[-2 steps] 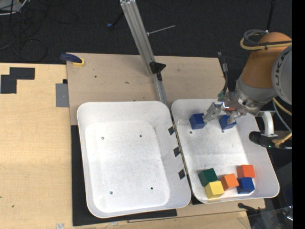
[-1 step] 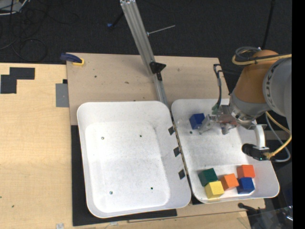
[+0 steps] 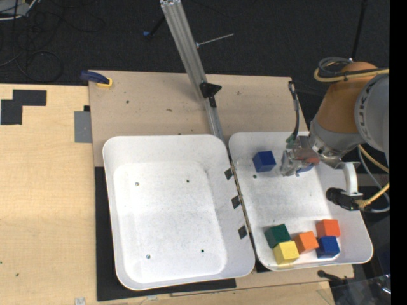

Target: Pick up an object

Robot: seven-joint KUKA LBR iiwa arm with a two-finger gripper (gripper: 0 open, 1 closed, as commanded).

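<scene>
Camera view: we look down at a slant on two white bins on the tabletop (image 3: pixel 159 100).
Right bin (image 3: pixel 289 196): it carries all the blocks we can see.
Blue block (image 3: pixel 264 161): it sits alone toward 11 o'clock in the right bin, resting on the bin floor.
Cluster: at 5 o'clock in that bin, a green block (image 3: pixel 276 235), yellow block (image 3: pixel 286 251), orange block (image 3: pixel 306 241), red block (image 3: pixel 328 227) and a second blue block (image 3: pixel 327 246) are packed close together.
Pincer (image 3: pixel 292 165): it hangs low just to the 3 o'clock side of the lone blue block; we cannot tell how it is set, and we see nothing in it.
Left bin (image 3: pixel 127 154): white floor with a few dark specks.
Risk: we judge the pincer sits beside the blue block, not over it, so it may come away without the block.
Risk: a descent here could nudge the block toward the 9 o'clock wall.
</scene>
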